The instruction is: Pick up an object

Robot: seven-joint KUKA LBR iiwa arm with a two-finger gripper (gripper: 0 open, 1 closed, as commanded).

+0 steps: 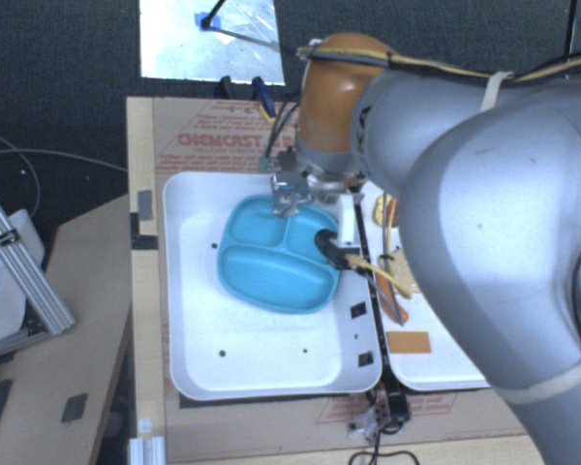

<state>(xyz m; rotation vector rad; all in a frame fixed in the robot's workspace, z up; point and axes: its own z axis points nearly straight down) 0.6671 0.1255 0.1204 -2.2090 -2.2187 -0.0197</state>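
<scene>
A blue divided plate [271, 260] lies in the left white bin [203, 356], toward its back right. My gripper [289, 200] hangs over the plate's far rim, under the orange wrist band [334, 95]. A brush with a black head [327, 244] and a yellow handle [382, 275] rests across the plate's right edge and the divide between the bins. Nothing shows in the gripper's grasp.
The right bin [436, 366] holds an orange flat piece [408, 342], a thin red-orange stick [393, 303] and a yellow-orange item [385, 211], partly hidden by the arm. The big grey arm [484, 211] covers most of the right side. A shiny sheet [208, 27] lies behind the bench.
</scene>
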